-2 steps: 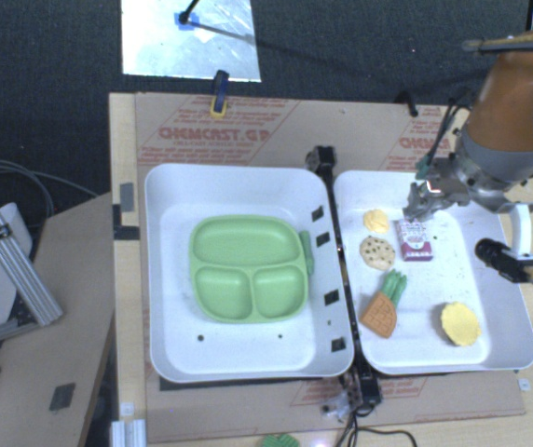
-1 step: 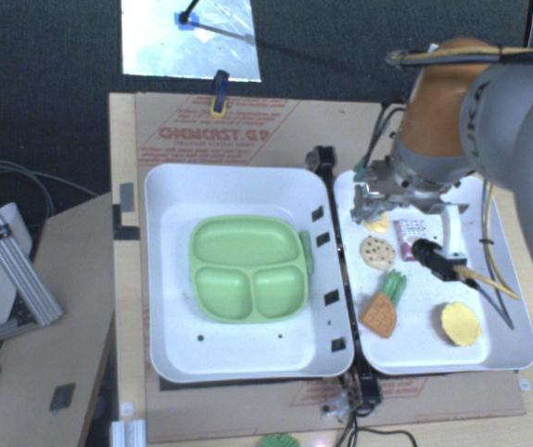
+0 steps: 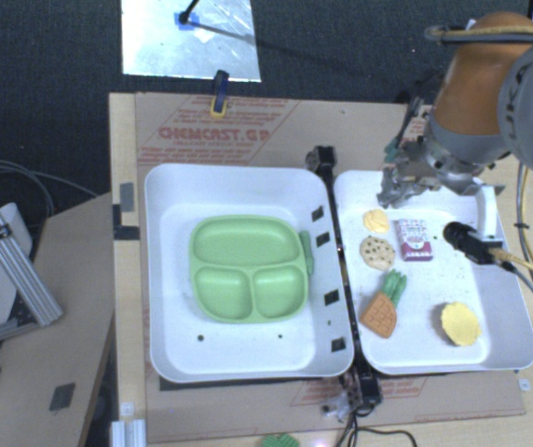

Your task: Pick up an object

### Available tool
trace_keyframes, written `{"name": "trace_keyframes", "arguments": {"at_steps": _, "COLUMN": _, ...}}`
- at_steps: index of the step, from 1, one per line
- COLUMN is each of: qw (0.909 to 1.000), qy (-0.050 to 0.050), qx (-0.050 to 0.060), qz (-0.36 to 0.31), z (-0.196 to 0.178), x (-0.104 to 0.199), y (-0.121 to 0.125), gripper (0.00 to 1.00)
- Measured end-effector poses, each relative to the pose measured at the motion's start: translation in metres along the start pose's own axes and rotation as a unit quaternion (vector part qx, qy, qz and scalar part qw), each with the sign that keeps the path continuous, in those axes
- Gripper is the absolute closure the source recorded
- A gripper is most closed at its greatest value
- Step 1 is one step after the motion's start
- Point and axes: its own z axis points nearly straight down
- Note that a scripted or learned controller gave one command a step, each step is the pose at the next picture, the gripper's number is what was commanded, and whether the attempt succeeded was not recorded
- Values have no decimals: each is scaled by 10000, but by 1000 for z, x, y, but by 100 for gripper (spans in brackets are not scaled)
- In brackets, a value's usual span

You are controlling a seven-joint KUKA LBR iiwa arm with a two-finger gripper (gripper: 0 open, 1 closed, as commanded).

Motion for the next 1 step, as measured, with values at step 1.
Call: {"name": "trace_keyframes", "arguments": {"at_steps": 1, "qw": 10000, "qy": -2, "qx": 1, "qz": 7, "z": -10, "x": -36, "y": -13, "gripper": 100}}
